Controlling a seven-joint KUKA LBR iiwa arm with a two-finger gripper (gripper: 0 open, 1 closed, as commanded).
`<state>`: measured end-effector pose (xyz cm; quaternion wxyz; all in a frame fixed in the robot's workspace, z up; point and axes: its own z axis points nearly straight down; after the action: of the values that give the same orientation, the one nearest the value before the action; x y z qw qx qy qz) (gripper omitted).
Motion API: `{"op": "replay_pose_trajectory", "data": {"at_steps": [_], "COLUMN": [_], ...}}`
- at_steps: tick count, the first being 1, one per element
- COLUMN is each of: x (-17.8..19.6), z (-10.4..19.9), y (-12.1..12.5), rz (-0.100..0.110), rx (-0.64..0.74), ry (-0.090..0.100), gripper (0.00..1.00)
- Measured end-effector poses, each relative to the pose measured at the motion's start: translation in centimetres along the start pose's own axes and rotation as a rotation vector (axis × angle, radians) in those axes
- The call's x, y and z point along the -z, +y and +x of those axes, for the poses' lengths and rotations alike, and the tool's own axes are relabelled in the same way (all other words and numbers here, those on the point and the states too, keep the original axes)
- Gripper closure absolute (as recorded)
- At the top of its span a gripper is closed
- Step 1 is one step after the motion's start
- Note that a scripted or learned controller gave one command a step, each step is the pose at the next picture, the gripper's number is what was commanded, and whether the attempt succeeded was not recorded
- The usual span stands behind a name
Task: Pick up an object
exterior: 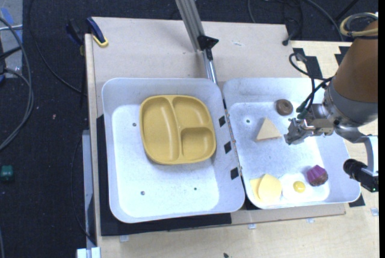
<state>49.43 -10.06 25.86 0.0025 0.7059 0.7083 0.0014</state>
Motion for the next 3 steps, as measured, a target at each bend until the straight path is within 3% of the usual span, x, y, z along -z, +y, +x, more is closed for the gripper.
{"op": "replay_pose_trajectory", "data": {"at_steps": [3], "x": [-2.8], "z": [15.1], "y": [6.1], "rz": [0.004], "rx": [0.005], "ry": [0.002], "gripper": [1.00]}}
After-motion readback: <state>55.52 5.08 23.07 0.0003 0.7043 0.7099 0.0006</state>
